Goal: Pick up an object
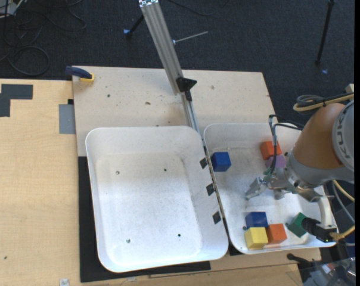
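Yellow block (pixel 256 238) sits at the near edge of the right bin (pixel 239 142), touching an orange block (pixel 276 233) on its right and a dark blue block (pixel 256 220) just behind it. Green block (pixel 297 224) lies right of those, near the bin's near-right corner, beside a black part of the arm. Blue cube (pixel 220 161) is alone at the bin's left side, close to the divider between bins. Second orange block (pixel 268 150) is at the far right of the bin, with a purple block (pixel 279 161) just beside it on the near side, partly hidden by the arm. Gripper (pixel 260 186) is low over the middle of the right bin, between the blue cube and the near cluster; grey fingers (pixel 253 189) point left and look spread apart, nothing visible between them. Arm's orange band (pixel 320 139) is over the bin's right edge. Left bin (pixel 108 142) is on the left, touching the right bin. Metal pole (pixel 165 46) slants up from the bench beyond the bins. Blue-yellow clamp (pixel 80 74) at far-left bench corner.
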Robot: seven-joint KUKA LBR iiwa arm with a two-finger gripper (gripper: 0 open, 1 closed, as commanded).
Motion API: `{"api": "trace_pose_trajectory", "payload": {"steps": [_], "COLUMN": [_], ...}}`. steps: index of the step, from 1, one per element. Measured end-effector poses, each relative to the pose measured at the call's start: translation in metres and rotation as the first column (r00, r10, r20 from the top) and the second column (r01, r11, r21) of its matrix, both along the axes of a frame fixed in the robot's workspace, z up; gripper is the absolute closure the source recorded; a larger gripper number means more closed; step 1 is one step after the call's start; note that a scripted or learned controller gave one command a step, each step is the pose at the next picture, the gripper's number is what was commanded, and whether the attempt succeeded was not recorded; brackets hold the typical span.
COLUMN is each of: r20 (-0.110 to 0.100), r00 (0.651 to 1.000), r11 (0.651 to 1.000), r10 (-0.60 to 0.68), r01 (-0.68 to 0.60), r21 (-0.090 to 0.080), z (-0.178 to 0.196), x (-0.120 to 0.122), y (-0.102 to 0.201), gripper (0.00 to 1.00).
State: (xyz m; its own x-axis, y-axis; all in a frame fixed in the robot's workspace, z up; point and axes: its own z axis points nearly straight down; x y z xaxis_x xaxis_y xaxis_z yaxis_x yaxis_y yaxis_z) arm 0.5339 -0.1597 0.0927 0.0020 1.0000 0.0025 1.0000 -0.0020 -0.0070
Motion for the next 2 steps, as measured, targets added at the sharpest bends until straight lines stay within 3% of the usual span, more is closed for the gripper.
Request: {"api": "trace_pose_trajectory", "payload": {"steps": [1,2], "r20": [0.002,0.009], "r00": [1.000,1.000], "r11": [1.000,1.000], "r10": [-0.007,0.003], "r01": [0.007,-0.003], "r21": [-0.001,-0.003], "z": [0.012,0.060], "x": [0.000,0.010], "y": [-0.002,-0.004], "gripper": [1.00,1.00]}}
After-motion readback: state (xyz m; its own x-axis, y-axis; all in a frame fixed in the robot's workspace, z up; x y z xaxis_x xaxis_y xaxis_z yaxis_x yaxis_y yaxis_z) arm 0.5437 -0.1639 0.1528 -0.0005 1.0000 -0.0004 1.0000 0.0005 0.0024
